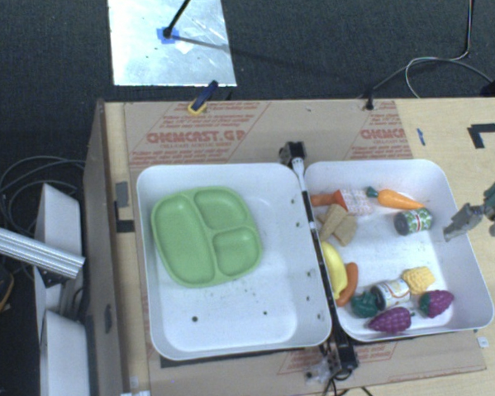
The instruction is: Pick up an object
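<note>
The right bin (462, 260) holds several toy foods: an orange carrot (394, 198), a small green can (414, 221), tan crackers (338, 223), a banana (334, 263), corn (418, 278), a second can (393, 291), purple grapes (390, 319) and a purple eggplant (435, 303). My gripper (481, 220) hangs at the view's right edge, over that bin's right rim. It is open, with nothing between its fingers. The green can lies a short way to its left.
The left bin (180, 337) carries a green divided plate (206, 235). A black clip (293, 154) sits at the top of the seam between the bins. Brown cardboard (227, 128) lies under both bins on the bench.
</note>
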Tool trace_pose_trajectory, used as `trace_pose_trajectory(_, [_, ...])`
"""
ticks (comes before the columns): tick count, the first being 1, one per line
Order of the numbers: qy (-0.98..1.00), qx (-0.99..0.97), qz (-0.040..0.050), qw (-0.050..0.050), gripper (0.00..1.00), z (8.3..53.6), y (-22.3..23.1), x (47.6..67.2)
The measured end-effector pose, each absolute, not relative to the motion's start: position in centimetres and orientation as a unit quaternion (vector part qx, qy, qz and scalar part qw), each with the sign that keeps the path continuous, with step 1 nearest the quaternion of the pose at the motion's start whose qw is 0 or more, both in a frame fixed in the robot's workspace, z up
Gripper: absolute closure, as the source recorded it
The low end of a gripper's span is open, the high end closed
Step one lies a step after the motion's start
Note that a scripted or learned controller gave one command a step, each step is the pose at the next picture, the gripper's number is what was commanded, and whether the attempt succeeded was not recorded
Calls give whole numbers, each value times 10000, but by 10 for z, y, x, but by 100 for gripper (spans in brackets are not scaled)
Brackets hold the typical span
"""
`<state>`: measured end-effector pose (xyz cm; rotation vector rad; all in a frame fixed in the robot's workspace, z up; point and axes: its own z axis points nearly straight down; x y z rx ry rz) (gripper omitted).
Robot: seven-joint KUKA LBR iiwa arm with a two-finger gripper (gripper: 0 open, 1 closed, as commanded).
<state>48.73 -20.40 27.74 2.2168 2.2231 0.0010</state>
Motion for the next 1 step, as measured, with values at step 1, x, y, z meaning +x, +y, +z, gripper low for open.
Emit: trace_pose_trajectory(1, [7085, 7058, -2, -6, 0, 164, -172, 542])
